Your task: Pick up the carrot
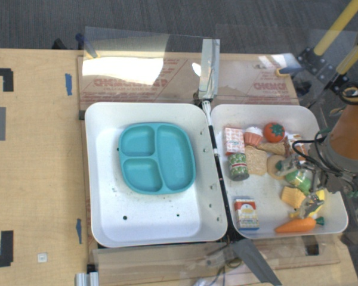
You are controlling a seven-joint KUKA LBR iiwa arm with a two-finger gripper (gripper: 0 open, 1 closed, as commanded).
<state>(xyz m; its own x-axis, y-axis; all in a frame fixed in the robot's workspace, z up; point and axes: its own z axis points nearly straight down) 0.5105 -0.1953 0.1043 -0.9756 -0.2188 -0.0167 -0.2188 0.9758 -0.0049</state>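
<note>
— Is the carrot (296, 224) up yet?
— No, it's lying at the right bin's (268, 234) front edge. I'm hovering the tool (312, 203) just above it; grip state, I can't tell.

I see a teal divided plate (157, 158) in the left bin (101, 207); a tomato (274, 131) sits at the right bin's (268, 234) twelve o'clock.

The carrot (296, 224) lies at the right bin's (259, 228) front edge, the gripper (312, 205) just above it
</note>
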